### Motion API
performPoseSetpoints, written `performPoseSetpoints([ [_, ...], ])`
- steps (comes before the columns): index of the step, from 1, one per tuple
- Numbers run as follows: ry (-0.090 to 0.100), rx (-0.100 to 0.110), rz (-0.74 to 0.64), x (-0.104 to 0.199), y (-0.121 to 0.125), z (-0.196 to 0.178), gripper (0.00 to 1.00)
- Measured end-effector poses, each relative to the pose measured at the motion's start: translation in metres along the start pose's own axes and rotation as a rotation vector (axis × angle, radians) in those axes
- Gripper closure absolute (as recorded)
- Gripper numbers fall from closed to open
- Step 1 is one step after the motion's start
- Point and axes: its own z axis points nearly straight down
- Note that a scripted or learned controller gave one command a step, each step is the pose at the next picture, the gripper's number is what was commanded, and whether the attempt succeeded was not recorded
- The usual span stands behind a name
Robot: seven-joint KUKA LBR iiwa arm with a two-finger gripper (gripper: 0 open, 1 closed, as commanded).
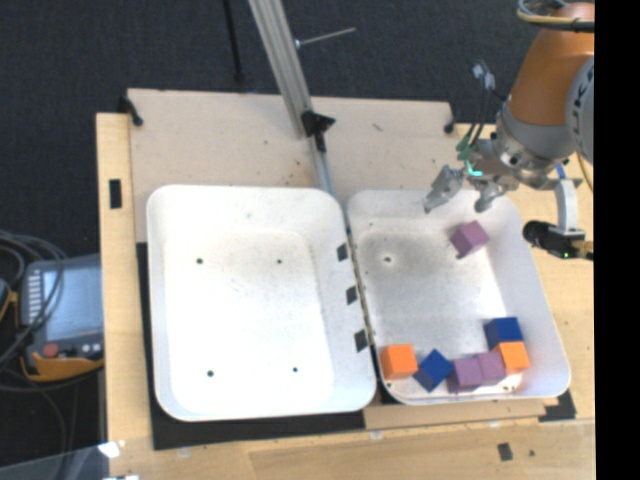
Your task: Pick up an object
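Note:
My gripper hangs over the far edge of the right bin, fingers spread open with nothing between them. A purple block lies just below and slightly right of the fingertips, apart from them. Along the bin's near edge sit an orange block, a blue block, two purple blocks, another orange block and a blue block.
The left bin sits beside the right one. A slanted aluminium post rises behind the bins. A black fixture juts at the right bin's right rim. A pendant lies off the bench at left.

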Motion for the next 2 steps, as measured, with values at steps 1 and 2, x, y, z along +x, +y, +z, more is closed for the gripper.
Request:
performPoseSetpoints([
  [1, 0.000, 0.003, 0.003, -0.004, -0.001, 0.042, 0.00],
  [2, 0.001, 0.003, 0.004, -0.005, 0.002, 0.084, 0.00],
])
